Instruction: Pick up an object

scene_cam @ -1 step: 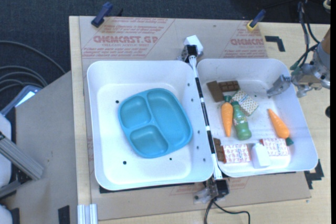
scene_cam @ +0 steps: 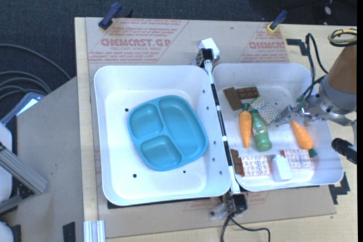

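The right bin holds several small items. An orange toy carrot lies beside a green bottle near the bin's middle. A second carrot lies further right. Brown chocolate bars rest at the bin's back. My gripper hangs low over the right bin, just above and left of the second carrot, close to a speckled packet. Nothing is visibly lifted by it.
The left bin contains a blue divided plate. Red-and-white packets and a white block lie along the right bin's front. The arm's wrist covers that bin's right rim. Cables run behind it.
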Tool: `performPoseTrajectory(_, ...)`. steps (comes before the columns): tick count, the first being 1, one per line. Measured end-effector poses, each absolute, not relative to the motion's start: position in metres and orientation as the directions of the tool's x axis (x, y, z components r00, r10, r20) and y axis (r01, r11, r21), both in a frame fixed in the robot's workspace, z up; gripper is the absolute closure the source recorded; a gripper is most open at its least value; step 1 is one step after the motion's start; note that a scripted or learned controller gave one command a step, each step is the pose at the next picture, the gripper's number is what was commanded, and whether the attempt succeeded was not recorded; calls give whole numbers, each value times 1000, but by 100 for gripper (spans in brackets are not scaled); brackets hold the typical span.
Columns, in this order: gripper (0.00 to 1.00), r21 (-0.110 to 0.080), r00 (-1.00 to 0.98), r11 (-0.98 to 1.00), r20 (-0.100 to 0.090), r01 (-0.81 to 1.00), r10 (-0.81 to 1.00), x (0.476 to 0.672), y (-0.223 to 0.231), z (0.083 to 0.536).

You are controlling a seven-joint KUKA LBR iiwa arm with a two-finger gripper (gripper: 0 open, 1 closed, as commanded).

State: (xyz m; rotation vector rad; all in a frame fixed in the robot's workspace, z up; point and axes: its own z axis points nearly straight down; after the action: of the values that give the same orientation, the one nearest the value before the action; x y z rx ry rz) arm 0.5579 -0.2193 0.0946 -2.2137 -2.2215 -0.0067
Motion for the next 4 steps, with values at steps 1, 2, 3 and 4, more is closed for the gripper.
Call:
performPoseTrajectory(1,100,1,-2,2,2,1000,1000,558,-221,104)
performPoseTrajectory(2,0,0,-4,4,6,1000,1000,558,-220,104)
performPoseTrajectory(3,0,-3,-5,5,11,1000,1000,525,-218,84)
performPoseTrajectory(4,100,0,-2,2,4,1000,1000,525,-221,94)
